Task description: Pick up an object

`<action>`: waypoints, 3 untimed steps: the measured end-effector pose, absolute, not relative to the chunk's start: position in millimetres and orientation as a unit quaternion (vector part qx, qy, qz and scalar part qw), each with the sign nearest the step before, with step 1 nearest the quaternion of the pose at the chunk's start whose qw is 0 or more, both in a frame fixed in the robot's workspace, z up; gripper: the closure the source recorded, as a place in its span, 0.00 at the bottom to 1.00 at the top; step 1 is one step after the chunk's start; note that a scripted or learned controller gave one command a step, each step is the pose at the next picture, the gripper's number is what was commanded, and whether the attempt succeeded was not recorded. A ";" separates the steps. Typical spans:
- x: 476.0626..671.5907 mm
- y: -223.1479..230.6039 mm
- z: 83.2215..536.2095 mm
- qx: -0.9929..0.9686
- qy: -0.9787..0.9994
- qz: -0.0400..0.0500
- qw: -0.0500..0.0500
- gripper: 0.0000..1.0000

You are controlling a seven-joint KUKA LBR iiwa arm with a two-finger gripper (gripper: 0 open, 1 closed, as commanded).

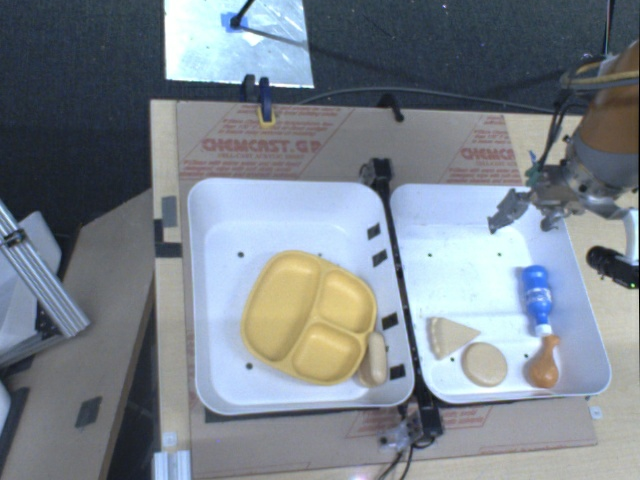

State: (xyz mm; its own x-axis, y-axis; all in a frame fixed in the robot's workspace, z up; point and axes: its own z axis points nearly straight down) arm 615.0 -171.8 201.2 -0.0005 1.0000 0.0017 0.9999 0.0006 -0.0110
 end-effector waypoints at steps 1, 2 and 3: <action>618.0 -171.4 209.3 -0.706 -0.708 0.000 -0.001 0.00; 615.3 -164.0 149.5 -0.706 -0.708 0.001 0.001 0.00; 608.0 -164.0 89.1 -0.706 -0.708 0.001 0.001 0.00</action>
